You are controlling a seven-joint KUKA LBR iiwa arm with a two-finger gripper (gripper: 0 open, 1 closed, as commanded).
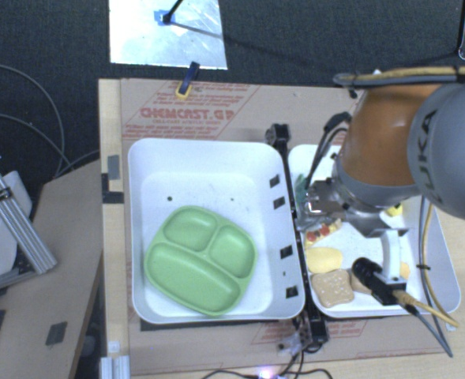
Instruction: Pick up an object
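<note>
Presently the arm's wrist [382, 152] covers the upper part of the right bin [445, 290], at frame right. The gripper's state cannot be told. The nearest objects, a yellow piece [324, 258] and a cracker [332, 287], lie just below the wrist, toward lower centre-right.

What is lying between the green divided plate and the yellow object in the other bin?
In the camera view, bare white bin floor, then the two bins' adjoining walls with black clips, separate the green divided plate from the yellow object.
</note>
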